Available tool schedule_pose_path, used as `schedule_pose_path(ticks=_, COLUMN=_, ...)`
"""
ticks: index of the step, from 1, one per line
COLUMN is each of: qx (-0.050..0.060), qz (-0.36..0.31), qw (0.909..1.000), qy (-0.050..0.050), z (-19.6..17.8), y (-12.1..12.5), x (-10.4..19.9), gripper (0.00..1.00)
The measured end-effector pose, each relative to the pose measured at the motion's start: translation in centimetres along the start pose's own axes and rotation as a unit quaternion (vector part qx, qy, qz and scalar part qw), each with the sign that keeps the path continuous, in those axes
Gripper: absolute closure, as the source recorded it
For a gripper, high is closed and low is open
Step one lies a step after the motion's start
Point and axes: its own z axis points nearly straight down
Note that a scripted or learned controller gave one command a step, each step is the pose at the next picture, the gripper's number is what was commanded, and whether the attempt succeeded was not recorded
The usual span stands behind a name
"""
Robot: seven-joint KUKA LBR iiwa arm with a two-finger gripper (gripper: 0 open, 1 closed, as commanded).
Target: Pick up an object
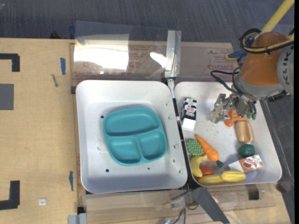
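Note:
My gripper [232, 110] hangs over the upper right part of the right bin [272, 139], below the arm's orange band. Just under it lies a small orange piece [229, 122], touching a tan bread roll [243, 131]. Whether the orange piece is gripped is unclear. Further down the bin lie a dark green round toy [246, 150], a small red-and-white carton [251, 163], a yellow banana [223, 177], a carrot [207, 146] and a green textured toy [194, 147]. A black-and-white milk carton [189, 111] lies at the bin's left side.
The left bin [88, 101] holds a teal divided plate [135, 135]. A ridge [176, 120] separates the two bins. A clear plastic sheet [121, 55] and a metal post [173, 52] stand behind the bins. Cables hang by the arm at top right.

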Motion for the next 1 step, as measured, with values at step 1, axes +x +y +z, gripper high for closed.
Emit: schedule_pose_path(ticks=1, qx=0.000, qz=0.000, qw=1.0000, qy=0.001, z=0.11, y=0.03, x=0.04, gripper=0.00)
